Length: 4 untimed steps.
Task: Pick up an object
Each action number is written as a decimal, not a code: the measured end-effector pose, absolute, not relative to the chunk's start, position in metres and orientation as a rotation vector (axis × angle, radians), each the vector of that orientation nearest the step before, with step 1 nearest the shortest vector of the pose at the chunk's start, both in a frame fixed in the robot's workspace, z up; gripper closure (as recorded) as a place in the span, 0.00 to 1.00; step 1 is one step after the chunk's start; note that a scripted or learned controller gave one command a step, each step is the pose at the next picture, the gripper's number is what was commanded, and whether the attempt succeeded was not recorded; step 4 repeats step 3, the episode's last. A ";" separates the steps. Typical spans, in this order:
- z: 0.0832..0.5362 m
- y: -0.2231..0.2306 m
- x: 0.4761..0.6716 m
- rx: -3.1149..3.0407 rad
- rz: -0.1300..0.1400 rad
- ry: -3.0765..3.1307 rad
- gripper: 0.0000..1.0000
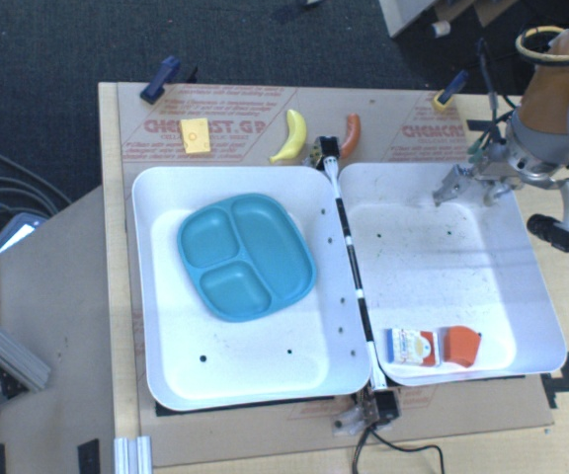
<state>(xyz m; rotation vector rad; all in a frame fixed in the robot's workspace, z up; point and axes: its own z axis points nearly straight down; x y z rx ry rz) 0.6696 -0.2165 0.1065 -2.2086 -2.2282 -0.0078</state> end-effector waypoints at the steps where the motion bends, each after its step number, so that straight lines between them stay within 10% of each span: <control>1: 0.117 -0.217 0.670 -2.211 -0.009 -2.232 1.00; 2: 0.117 -0.217 0.670 -2.210 -0.008 -2.231 0.00; 3: 0.128 -0.217 0.671 -2.213 -0.010 -2.235 1.00; 4: 0.128 -0.217 0.671 -2.213 -0.010 -2.235 1.00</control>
